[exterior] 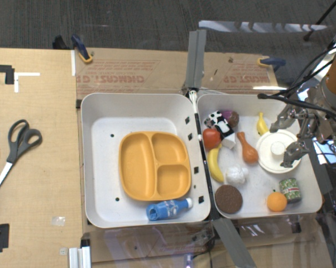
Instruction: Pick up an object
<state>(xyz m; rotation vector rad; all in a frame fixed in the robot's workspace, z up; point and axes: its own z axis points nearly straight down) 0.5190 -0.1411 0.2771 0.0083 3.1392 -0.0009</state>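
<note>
Two-finger gripper (293, 135) hanging low over the right-hand shallow white bin (310, 208), fingers spread and holding nothing, one fingertip (289, 159) at the edge of the round white plastic lid (277, 150). The lid, lying flat between a brown toy drumstick (247, 147) and the bin's right wall, appears the likeliest target, the open stance suiting a straddle of its rim.

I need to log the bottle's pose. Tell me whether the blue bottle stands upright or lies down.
Lying down: the blue bottle rests on its side in the left bin, beside the yellow tray.
</note>
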